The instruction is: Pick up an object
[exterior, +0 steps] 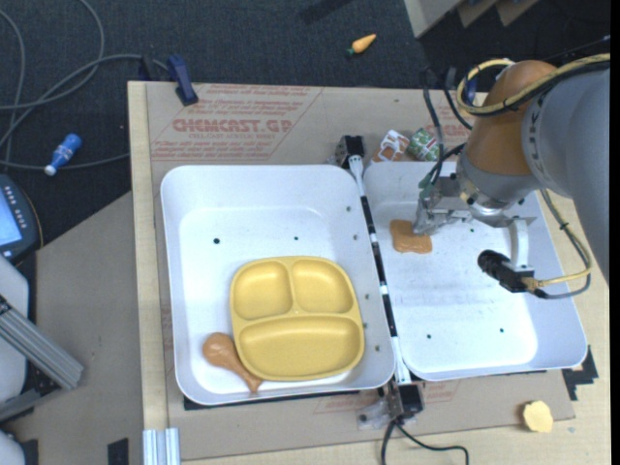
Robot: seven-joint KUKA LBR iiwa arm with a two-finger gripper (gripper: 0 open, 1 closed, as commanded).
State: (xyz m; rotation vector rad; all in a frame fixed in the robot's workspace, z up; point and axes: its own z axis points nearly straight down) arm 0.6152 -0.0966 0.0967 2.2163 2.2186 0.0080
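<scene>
**Tan flat piece under the gripper, right bin**

Tan flat piece [411, 239] lying in right bin [465, 347], close to its left wall. Gripper [424, 223] lowered right at its upper edge; finger state impossible to tell. Yellow divided plate [294, 316] and chicken drumstick toy [229, 356] in left bin [194, 211].

In the right bin [484, 327] the gripper [423, 223] hangs low over a flat tan piece [411, 239] near the divider, while the left bin [194, 211] holds a yellow divided plate [294, 316] beside a drumstick [229, 356].
</scene>
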